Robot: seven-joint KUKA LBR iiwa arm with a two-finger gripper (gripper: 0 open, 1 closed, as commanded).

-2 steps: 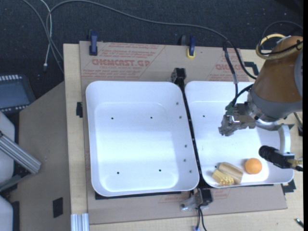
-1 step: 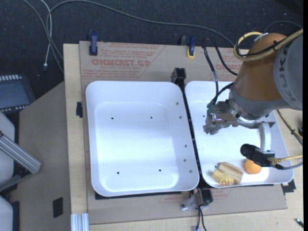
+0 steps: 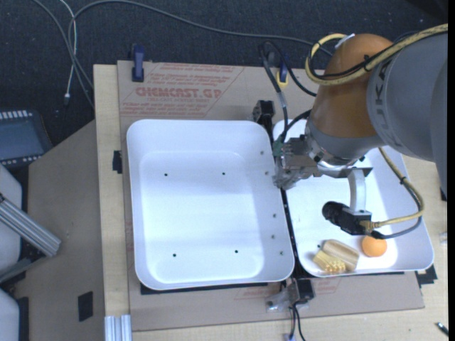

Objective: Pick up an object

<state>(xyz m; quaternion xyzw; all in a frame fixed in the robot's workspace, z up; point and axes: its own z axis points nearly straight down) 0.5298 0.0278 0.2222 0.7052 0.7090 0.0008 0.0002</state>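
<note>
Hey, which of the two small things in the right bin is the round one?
The orange ball; the yellowish piece beside it is long and ribbed, not round.

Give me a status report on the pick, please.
Claw at left wall of right bin. Orange ball, corn-like piece at near edge, untouched. No obstruction seen.

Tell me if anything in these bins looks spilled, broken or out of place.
Nothing stands out. The orange ball and the tan-and-yellow piece both lie inside the right-hand bin, near its front edge.
</note>
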